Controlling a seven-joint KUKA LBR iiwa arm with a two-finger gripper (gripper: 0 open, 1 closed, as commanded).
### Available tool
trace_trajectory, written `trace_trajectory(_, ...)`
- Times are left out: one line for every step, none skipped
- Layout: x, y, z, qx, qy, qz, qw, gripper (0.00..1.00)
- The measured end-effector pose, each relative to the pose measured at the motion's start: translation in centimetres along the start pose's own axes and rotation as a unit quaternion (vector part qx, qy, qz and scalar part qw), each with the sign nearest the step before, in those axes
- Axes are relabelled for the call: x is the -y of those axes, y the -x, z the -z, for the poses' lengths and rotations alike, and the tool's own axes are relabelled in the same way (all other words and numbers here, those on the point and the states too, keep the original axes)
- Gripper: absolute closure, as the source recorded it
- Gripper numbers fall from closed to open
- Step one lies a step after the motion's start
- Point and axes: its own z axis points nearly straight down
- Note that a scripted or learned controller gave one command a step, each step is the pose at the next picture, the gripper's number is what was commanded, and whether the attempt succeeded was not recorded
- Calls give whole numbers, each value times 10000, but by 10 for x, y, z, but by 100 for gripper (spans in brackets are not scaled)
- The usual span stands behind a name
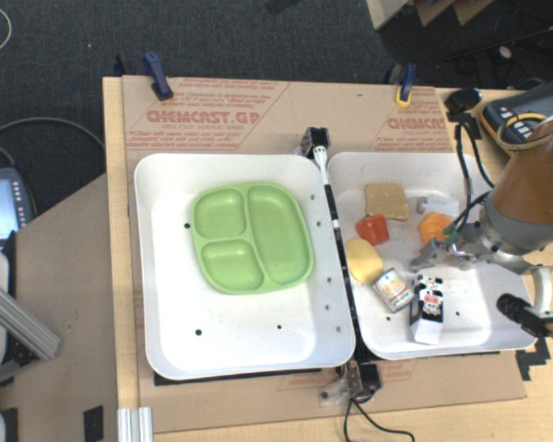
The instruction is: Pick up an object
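**Crowded grasp zone in the right bin**

We see the gripper (435, 258) low in the right bin (461, 337), among an orange item (432, 225), a small can (393, 290) and a carton (428, 309). We cannot tell its state. We expect nudged neighbours or a miss.

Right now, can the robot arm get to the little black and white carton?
Probably yes. The end effector hangs in the right bin just above the black and white carton, which lies in the open with nothing on top; the small can sits beside it.
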Motion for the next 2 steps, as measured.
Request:
trace_trajectory(-70, -53, 7, 5, 60, 54, 10000, 0)
trace_trajectory(-67, -50, 18, 11, 52, 22, 10000, 100)
